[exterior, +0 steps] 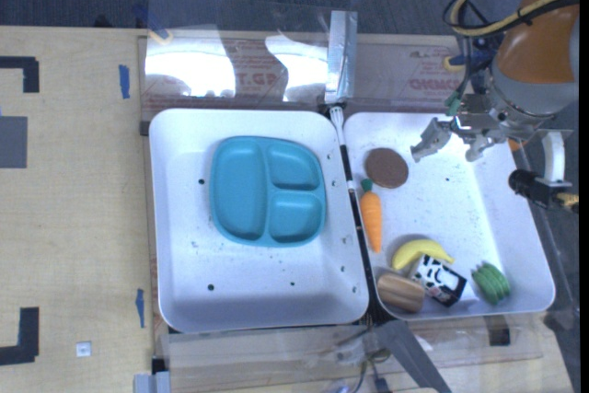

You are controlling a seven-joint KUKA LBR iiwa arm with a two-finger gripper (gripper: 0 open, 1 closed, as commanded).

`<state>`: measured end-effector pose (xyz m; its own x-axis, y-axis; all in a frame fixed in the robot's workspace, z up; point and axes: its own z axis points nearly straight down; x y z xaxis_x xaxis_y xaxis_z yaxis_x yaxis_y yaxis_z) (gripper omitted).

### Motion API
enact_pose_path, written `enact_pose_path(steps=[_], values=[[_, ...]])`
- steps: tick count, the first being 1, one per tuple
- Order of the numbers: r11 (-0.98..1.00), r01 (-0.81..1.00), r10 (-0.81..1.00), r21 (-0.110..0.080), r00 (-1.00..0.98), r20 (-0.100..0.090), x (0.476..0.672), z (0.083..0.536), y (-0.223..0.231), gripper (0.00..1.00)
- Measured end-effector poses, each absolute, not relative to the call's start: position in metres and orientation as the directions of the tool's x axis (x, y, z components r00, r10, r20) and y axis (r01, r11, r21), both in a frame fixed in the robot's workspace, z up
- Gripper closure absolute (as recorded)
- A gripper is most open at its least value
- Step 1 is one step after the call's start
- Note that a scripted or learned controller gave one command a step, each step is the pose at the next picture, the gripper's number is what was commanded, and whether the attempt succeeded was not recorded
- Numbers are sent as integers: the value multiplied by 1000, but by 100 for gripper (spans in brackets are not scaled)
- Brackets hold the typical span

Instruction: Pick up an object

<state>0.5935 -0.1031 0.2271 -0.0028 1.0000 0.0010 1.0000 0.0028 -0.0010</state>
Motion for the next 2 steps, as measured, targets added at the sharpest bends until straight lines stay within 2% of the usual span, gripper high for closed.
enact_pose_path(steps=[1, 2], values=[[140, 990, 990, -9, -140, 3, 636, 118, -93, 0], [298, 955, 955, 10, -298, 0, 644, 93, -108, 0]])
